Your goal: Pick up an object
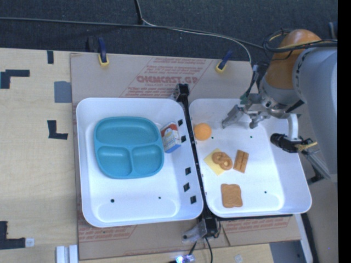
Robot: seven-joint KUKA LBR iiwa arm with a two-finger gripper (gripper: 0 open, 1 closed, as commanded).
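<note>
In the right bin (285,196) lie an orange ball (202,131), a yellow block topped by a brown pretzel-like piece (220,161), a small brown cracker (241,161) and a toast-like brown slab (231,195). My gripper (240,119) hangs over the far part of that bin, to the right of the ball, fingers spread apart and nothing between them. The left bin (131,204) holds a blue divided plate (129,147) and a small white can with a red and blue label (171,137) by the divider.
The bins sit side by side on a cardboard sheet (164,75) clamped at the back with two yellow clips. A black divider strip (189,147) runs between the bins. A cable (164,26) crosses the dark backdrop. The arm's grey body (321,92) looms at right.
</note>
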